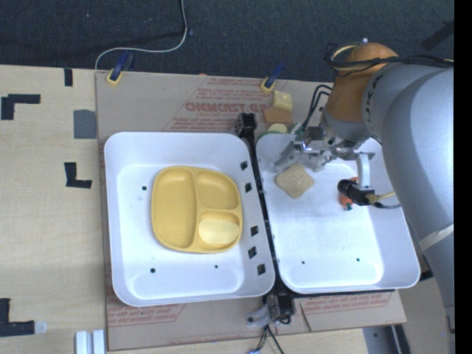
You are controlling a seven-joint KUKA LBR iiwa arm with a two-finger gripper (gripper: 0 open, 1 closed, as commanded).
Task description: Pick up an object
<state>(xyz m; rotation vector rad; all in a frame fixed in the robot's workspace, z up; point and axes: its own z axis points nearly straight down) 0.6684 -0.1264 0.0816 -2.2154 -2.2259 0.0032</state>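
A tan, rough-textured, roughly square sponge-like block point(296, 181) lies flat on the floor of the right-hand shallow white plastic bin point(339, 264), in the bin's upper left part, right of the frame's centre. It looks like the likeliest thing to be picked. Its porous, soft-looking surface would probably give under a pinch.

Just above and to the right of the block hangs the metal two-finger gripper point(313, 150), reaching in from the grey arm with the orange band point(352, 94) at the upper right. Nothing can be seen between its tips, and whether they are spread or closed cannot be told from this slant. It sits close to the block but seemingly not on it.

Beyond the bin's upper rim, on the printed cardboard sheet point(206, 102), rest a small yellow block point(282, 99), a brown block point(277, 114) and a pale rounded piece point(276, 128).

The left white bin point(125, 220) holds a smooth yellow divided plastic plate point(196, 208), lying flat near its middle.
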